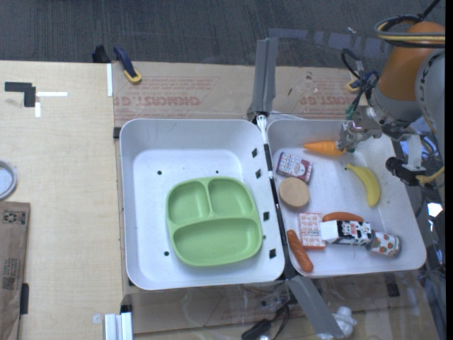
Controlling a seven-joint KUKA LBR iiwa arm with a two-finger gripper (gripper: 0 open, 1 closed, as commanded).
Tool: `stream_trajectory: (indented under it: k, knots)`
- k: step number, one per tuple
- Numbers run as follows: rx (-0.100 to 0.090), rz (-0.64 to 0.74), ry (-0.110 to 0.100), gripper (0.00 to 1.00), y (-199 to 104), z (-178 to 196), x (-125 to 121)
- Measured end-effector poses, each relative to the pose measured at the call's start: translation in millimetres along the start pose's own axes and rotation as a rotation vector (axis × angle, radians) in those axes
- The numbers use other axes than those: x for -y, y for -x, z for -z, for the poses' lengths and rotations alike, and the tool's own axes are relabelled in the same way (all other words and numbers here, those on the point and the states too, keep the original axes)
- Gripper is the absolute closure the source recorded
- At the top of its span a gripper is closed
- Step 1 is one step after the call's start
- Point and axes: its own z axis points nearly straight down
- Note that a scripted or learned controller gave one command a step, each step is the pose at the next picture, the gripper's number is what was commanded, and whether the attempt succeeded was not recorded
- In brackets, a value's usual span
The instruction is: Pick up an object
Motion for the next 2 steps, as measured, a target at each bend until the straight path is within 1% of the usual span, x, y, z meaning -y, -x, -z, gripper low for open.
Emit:
stream_trajectory:
  k: [1, 2]
  knots:
    - [-0.011, -0.032, -0.016, 1.00, -22.4, 116.0, 2.1]
    - [-0.012, -0.032, -0.019, 0.00, -22.5, 114.6, 2.6]
